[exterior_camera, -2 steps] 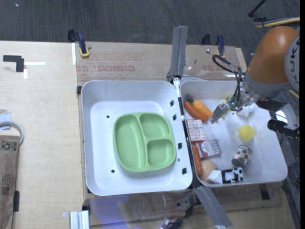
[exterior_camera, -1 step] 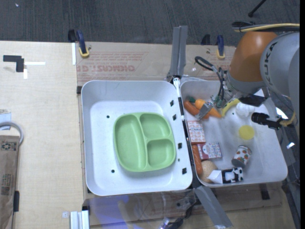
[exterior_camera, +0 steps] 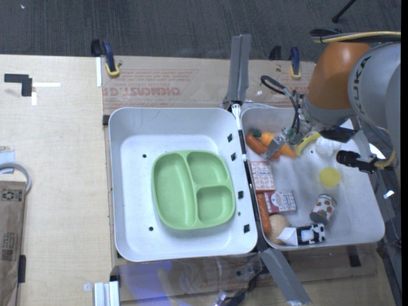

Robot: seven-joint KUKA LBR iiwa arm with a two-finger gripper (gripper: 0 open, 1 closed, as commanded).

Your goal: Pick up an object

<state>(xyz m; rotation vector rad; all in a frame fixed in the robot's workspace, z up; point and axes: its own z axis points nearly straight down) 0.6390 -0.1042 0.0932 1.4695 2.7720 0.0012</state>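
I'm judging the pick as not yet done: nothing is showing lifted clear of the bins, so the grasp and the raise are both still ahead of me.

I'm looking at the arm (exterior_camera: 357,75) reaching in from the right, its orange band sitting high over the right bin (exterior_camera: 370,231), the wrist angling down and leftward toward that bin's upper left corner. The claw (exterior_camera: 278,146) is sitting low there, tip right on or just above the orange carrot-like pieces (exterior_camera: 257,142). I'm not able to tell how wide the claw is standing or whether anything is inside it; the tip is too small and cluttered, with cables and a yellow bit beside it.

Candidate objects are all lying in the right bin: the carrot pieces under the claw, a small printed carton (exterior_camera: 261,175) just below them along the left wall, a red-and-white packet (exterior_camera: 280,202) below that, a yellow round piece (exterior_camera: 329,177) toward the middle right, a small printed can (exterior_camera: 324,207) lying tilted, a black-and-white cow-patterned item (exterior_camera: 309,234) near the front wall.

The left bin (exterior_camera: 127,234) is holding a green divided plate (exterior_camera: 192,189), well apart from the claw. I'm guessing the carrot pieces are the target, being nearest. Both bins are resting on the worktop (exterior_camera: 51,171).
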